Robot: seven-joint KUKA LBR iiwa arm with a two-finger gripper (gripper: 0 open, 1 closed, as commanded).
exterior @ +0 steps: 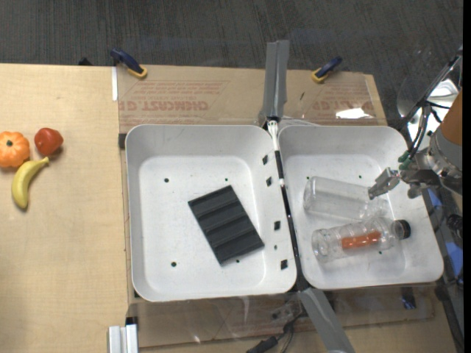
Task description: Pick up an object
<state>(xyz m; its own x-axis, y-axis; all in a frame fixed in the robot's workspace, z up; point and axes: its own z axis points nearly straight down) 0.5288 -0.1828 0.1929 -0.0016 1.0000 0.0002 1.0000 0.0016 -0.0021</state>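
Observation:
A black ridged rectangular block point(225, 224) lies at a slant in the middle of the left bin point(147, 271). In the right bin point(324, 142) a clear plastic cup point(335, 197) lies on its side. Just in front of it lies a clear bottle point(357, 240) with orange contents and a dark cap pointing right. My gripper point(396, 187) hangs over the right bin's right side, above the cup's right end. It is open, and one grey finger point(380, 184) slants down-left toward the cup. Nothing sits between the fingers.
On the wooden bench far left lie toy fruits: an orange point(12, 150), a red one point(48, 141) and a banana point(25, 182). Clamps point(129, 62) point(326, 68) hold cardboard behind the bins. Cables run down the right edge near the arm point(450, 134).

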